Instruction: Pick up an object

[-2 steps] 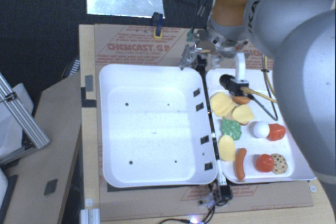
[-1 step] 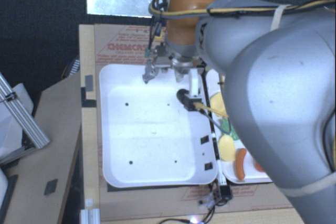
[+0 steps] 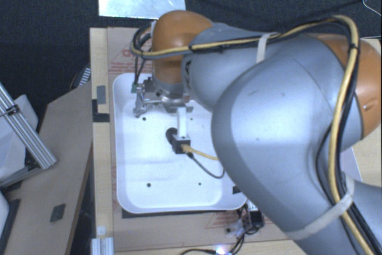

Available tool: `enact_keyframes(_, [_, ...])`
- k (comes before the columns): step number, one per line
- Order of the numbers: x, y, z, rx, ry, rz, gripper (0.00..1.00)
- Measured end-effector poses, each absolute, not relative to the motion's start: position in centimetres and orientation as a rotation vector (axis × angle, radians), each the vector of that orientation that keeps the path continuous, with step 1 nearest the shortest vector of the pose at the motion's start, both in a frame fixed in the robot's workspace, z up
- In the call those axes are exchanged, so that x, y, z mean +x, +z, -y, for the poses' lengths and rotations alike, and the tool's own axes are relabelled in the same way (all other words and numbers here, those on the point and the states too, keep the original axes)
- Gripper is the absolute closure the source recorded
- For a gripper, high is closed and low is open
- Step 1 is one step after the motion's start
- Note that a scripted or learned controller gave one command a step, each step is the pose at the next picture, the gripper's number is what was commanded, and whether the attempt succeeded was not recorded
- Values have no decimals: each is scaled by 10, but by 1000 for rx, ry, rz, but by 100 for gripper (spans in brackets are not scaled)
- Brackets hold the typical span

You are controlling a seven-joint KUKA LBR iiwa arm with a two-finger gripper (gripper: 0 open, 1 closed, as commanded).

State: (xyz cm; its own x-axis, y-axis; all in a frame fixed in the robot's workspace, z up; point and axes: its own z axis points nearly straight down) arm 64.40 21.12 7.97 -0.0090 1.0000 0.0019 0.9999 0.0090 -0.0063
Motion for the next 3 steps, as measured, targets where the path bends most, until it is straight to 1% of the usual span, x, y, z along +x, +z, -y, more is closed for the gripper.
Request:
enact_keyframes(1, [670,86,-216,-2215,-6,2229,0])
enact_keyframes(2, [624,84,-236,-2211,2,2228,0])
enact_keyframes(3, [647,130,-178,-2229,-6,2222,0])
